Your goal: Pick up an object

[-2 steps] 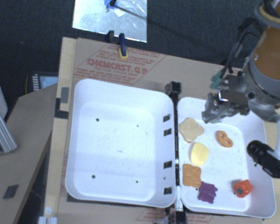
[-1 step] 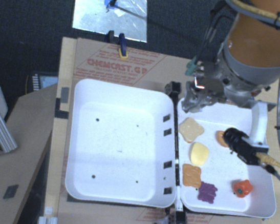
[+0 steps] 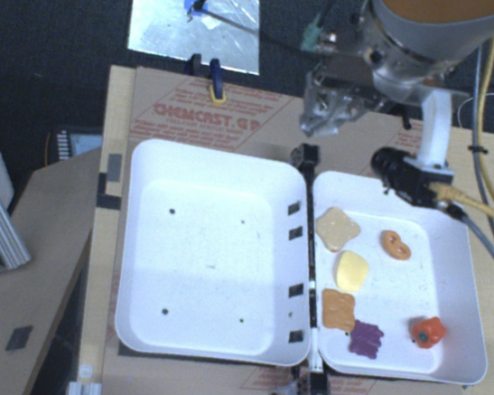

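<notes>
The purple piece (image 3: 366,339) lies nearest the camera in the right bin (image 3: 475,297), beside the orange cracker (image 3: 338,310), yellow piece (image 3: 352,272), tan bread slice (image 3: 337,228), pretzel (image 3: 395,246) and red pepper (image 3: 428,332). My gripper (image 3: 324,118) hangs above the tabletop (image 3: 126,120) behind both bins, touching nothing; whether it is open, I cannot tell. My arm (image 3: 426,26) reaches in from the upper right.

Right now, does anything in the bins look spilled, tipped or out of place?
Nothing stands out. The toast, pretzel, yellow piece, orange cracker, purple piece and red pepper lie apart inside the right bin.
</notes>
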Robot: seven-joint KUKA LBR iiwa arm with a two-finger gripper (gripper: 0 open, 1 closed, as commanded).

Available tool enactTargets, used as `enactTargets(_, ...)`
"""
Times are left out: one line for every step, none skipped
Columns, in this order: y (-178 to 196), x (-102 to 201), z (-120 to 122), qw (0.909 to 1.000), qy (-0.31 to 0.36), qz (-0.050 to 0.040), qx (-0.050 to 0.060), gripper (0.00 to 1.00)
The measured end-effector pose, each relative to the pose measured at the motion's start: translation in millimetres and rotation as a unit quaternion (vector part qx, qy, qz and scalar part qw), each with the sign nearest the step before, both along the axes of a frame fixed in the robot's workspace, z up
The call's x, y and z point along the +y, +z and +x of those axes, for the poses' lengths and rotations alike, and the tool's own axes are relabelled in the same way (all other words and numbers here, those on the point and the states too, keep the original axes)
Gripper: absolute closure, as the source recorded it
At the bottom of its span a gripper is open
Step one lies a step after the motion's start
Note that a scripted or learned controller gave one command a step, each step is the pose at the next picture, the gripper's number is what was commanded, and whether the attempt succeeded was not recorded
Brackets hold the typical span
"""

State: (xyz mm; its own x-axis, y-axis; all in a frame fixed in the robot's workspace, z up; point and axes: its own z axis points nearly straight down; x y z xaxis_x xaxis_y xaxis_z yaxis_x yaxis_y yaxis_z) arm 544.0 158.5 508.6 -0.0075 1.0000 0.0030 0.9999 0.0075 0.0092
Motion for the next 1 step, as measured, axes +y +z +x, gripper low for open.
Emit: enactTargets(-83.5, 68.6, 0.6, 1.0, 0.001, -0.0018, 0.008, 1.0)
